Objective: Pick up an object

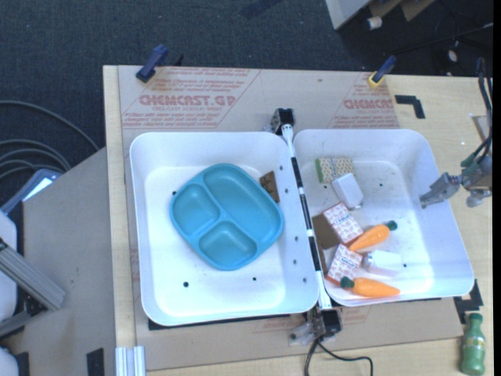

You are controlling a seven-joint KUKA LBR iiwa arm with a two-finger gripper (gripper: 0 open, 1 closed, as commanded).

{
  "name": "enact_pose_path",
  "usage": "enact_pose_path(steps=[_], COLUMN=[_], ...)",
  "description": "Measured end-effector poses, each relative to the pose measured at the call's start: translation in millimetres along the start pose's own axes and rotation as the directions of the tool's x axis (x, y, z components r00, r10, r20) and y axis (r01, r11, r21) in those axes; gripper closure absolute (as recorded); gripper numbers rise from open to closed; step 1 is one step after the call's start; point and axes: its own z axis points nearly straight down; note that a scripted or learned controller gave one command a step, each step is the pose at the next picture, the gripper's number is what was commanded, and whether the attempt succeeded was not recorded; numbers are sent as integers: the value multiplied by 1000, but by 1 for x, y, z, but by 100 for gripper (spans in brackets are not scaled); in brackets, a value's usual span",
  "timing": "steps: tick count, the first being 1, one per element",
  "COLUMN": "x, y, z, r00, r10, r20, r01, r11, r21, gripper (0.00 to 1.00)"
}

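Two carrots, two cartons, one blue tray.

Red printed lettering runs across the brown protective sheet covering the bench top, toward the top of the frame. Above the left bin, the largest line reads "CHEMCAST GP", with smaller lines too blurred to read. The same red print repeats at upper right, above the right bin, partly readable as "CHEMCAST". No other text is legible.
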Motion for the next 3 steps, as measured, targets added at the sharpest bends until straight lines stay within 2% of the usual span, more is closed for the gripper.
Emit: enact_pose_path(steps=[1,2,3], x=[-8,117,83], y=[61,122,51], z=[109,159,158], r00=[1000,1000,1000], r10=[-1,-2,1], r20=[-2,-3,-1], r01=[1,2,-1], r11=[1000,1000,1000], r21=[3,1,3], gripper=[0,0,0])
